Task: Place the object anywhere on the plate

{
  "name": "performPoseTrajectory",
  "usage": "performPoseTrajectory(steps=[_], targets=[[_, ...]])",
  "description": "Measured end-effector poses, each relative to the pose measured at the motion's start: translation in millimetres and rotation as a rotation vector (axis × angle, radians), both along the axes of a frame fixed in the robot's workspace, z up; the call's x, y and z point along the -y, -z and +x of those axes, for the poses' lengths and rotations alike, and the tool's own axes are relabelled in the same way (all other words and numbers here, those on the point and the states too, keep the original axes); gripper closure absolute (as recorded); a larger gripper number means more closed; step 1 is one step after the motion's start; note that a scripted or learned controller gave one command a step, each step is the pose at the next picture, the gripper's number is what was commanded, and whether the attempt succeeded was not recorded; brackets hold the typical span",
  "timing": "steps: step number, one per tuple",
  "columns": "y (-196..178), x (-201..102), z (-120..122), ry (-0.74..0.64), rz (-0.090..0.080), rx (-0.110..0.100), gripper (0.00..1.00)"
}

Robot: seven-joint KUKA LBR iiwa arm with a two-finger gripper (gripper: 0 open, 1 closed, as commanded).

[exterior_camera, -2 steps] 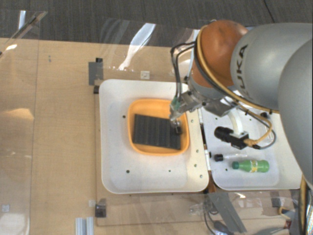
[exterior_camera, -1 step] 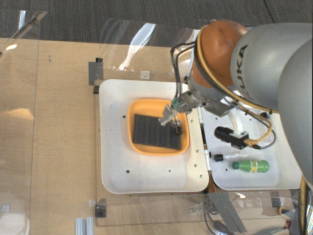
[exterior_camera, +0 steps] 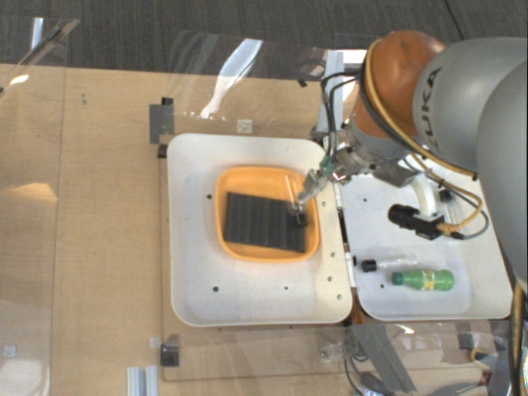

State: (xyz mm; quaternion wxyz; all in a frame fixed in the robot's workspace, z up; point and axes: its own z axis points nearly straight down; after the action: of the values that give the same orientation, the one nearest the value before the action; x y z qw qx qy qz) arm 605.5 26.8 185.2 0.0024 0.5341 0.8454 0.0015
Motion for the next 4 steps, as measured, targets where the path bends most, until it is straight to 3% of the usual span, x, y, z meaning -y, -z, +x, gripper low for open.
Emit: performPoseTrajectory(steps=[1, 2, 3, 4], targets=[[-11.9, -1.6, 2.2, -0.003, 0.002, 0.007, 1.0], [-11.8, -1.5, 2.2, -0.003, 0.002, 0.007, 0.0], [-11.8, -1.5, 2.2, -0.003, 0.002, 0.007, 0.0], [-23.5, -2.7, 4.2, -0.007, 0.003, 0.014, 1.0]])
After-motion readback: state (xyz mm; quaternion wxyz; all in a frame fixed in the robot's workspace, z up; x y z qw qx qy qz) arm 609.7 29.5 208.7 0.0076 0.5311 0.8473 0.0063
